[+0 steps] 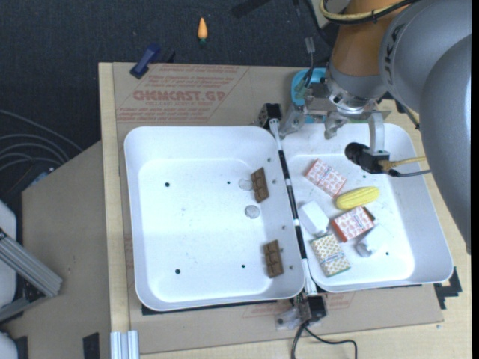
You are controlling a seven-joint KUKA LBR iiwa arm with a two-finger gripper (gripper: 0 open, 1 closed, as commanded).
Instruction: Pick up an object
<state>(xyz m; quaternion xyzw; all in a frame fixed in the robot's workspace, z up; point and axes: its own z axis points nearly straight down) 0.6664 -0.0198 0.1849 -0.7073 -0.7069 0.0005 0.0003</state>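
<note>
Nothing is lifted yet. Gripper (314, 118) hovers at the right bin's (419, 264) far edge, fingers spread and bare. Corn cob (358, 197), small boxes (325, 176) and a white block (314, 216) lie untouched inside; descent and grasp remain.

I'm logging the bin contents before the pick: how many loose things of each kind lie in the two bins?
Brown chocolate bars: 2
Patterned boxes: 3
Corn cob: 1
White block: 1
Small grey piece: 1
Total: 8
</note>
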